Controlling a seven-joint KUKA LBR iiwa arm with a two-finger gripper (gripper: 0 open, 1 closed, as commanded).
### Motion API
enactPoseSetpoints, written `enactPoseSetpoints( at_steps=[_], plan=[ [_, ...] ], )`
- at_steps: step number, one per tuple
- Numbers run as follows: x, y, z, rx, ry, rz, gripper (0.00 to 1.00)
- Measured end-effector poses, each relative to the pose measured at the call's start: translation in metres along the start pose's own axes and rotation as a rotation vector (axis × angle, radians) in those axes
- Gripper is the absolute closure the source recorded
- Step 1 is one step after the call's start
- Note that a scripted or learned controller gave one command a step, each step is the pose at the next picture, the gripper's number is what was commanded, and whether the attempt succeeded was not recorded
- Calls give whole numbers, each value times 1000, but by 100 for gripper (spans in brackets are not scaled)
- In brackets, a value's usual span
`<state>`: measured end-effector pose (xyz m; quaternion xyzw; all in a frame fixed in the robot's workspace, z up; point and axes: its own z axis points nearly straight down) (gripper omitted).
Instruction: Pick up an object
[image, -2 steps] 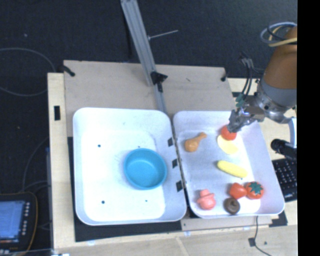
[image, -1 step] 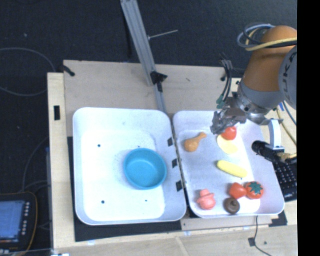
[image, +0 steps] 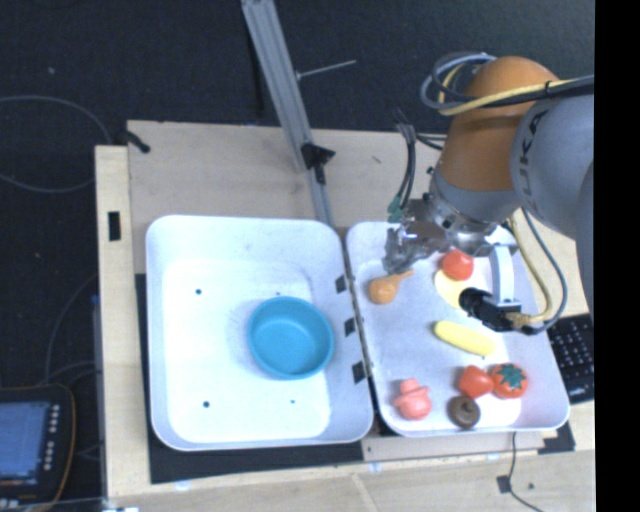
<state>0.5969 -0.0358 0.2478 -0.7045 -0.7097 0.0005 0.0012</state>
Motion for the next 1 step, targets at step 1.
enactPoseSetpoints(
  at_steps=[1],
  plan=[
    [57,0,-8,-5,2,-3,100]
  ],
)
